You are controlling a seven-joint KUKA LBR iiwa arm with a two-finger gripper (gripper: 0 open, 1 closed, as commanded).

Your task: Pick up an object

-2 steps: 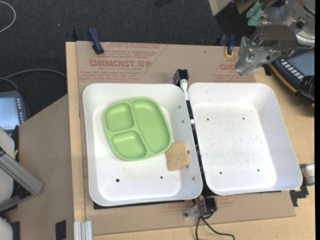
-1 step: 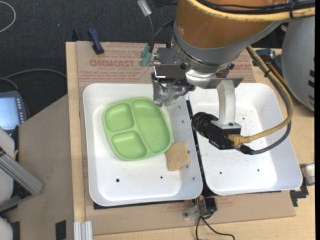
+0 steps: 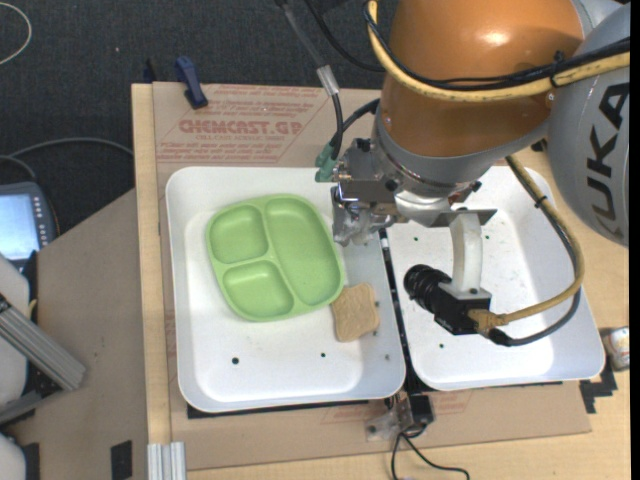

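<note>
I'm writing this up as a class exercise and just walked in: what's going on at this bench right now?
A grey and orange robot arm reaches in over two shallow white bins. Its gripper sits low above the divide between them, by the upper right edge of a green divided plate in the left bin. A tan sponge-like piece lies just below and right of the plate, touching it. Nothing can be seen in the gripper, so no object has been picked up yet.

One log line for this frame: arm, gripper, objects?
arm: over bin divider | gripper: at left bin's right edge | green plate, tan sponge: in left bin
</note>
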